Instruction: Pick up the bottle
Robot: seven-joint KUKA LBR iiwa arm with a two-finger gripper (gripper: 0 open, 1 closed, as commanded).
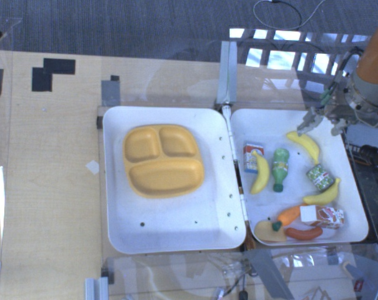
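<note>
The green bottle [280, 169] lies in the right bin [238, 120], near its middle, with its cap toward the front. My gripper [321, 124] hangs over the bin's back right corner, up and to the right of the bottle and well apart from it. Its two fingers are spread open with nothing between them, just above a yellow banana [305, 145].
Around the bottle lie a second banana [260, 172] and a red carton [253, 152] on its left, and a green can [320, 177] and a third banana [324, 195] on its right. A carrot [288, 216], a sausage [304, 232] and a small box [329, 216] lie in front. The left bin [114, 217] holds a yellow divided plate [164, 160].
</note>
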